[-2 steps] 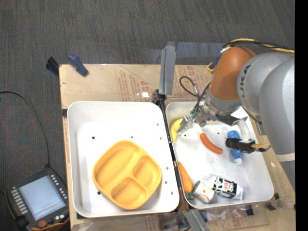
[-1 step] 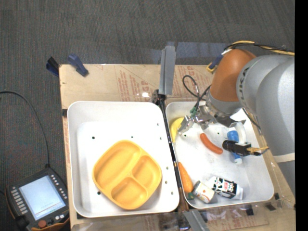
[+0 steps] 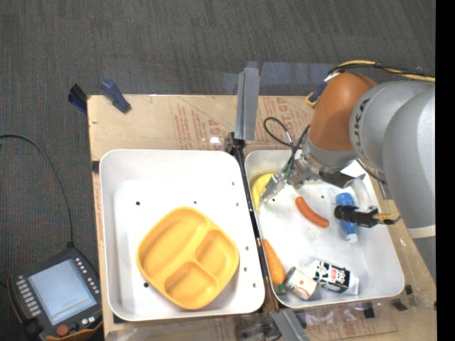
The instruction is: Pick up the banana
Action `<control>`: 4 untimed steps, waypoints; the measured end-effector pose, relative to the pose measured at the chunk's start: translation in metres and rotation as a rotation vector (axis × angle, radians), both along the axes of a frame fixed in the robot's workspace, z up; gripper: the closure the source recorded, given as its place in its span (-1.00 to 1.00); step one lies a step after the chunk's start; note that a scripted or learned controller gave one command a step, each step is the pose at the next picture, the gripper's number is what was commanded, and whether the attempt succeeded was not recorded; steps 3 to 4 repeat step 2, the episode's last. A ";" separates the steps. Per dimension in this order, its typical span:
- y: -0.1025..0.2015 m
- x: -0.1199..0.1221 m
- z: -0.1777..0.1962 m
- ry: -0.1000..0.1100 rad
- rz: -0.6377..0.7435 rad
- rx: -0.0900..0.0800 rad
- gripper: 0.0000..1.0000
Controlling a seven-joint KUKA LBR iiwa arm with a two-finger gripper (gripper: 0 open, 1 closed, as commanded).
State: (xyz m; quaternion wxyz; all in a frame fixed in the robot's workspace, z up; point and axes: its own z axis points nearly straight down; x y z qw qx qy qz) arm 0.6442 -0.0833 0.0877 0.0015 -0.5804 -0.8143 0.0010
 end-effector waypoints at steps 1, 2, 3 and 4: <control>-0.001 -0.005 -0.001 0.002 0.079 0.002 -1.00; 0.048 0.000 0.100 -0.004 -0.053 0.000 -1.00; 0.048 0.000 0.100 -0.004 -0.053 0.000 -1.00; 0.048 0.000 0.100 -0.004 -0.053 0.000 -1.00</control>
